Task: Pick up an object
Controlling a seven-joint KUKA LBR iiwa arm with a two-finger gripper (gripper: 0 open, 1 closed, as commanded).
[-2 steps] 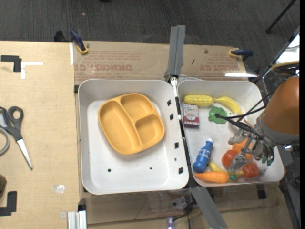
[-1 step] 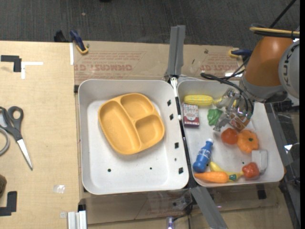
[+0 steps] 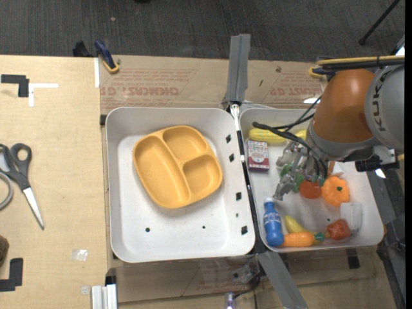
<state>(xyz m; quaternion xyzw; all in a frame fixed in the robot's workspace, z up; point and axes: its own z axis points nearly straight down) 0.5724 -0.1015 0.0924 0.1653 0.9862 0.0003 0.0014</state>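
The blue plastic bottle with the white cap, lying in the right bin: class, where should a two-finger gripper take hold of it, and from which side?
Grip the blue plastic bottle across its mid-body, coming straight down from above. It lies flat, lengthwise along the right white bin's left wall, so fingers should close across its narrow width; the orange carrot crowds its base.

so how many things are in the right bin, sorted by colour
Yellow: 2, a corn cob and a small banana-like piece
Orange: 2, a pumpkin-like piece and a carrot
Red: 3, a small box, a tomato-like piece by the gripper, and a strawberry-like piece
Blue: 1, a bottle
White: 1, a small piece
Total: 9 visible
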